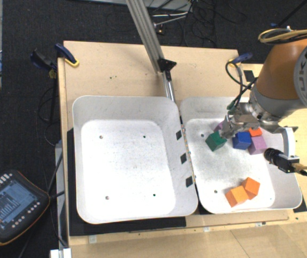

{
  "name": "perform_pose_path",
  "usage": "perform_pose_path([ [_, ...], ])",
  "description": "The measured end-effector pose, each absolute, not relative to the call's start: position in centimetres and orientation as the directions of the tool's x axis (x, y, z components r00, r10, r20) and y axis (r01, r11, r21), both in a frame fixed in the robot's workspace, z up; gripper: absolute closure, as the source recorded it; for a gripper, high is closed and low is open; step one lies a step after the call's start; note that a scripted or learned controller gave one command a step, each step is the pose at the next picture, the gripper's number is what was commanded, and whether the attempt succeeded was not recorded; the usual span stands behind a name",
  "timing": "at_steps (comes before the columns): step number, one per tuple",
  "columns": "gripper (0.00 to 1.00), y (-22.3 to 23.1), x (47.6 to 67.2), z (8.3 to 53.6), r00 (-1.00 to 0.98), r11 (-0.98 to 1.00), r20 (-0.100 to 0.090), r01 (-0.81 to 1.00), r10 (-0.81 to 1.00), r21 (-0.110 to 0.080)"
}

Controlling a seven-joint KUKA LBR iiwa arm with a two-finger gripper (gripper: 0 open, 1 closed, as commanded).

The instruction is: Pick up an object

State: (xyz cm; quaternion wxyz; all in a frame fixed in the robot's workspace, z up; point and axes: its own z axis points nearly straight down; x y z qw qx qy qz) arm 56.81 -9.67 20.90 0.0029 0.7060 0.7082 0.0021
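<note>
My gripper reaches down into the right bin, right over a cluster of blocks. A green block lies just below and left of it. A blue block sits to its right, beside a light purple block and a small red-orange piece. A purple bit peeks out at the gripper's left side. Two orange blocks lie near the bin's front. The arm's wrist hides the fingertips.
The left bin stands beside the right one, with black clips along their shared rims. A metal pole slants in from the top. A teach pendant lies at the lower left, off the bench.
</note>
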Motion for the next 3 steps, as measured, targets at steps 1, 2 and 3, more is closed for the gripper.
perform_pose_path([
  [1,1.00,-9.7,56.9,22.5,-0.002,0.002,-0.001,1.000,1.000,0.004],
  [2,1.00,-4.7,55.5,22.2,-0.007,0.007,0.002,1.000,1.000,-0.001],
  [3,1.00,0.3,54.7,21.5,-0.008,0.008,0.002,1.000,1.000,-0.001],
])
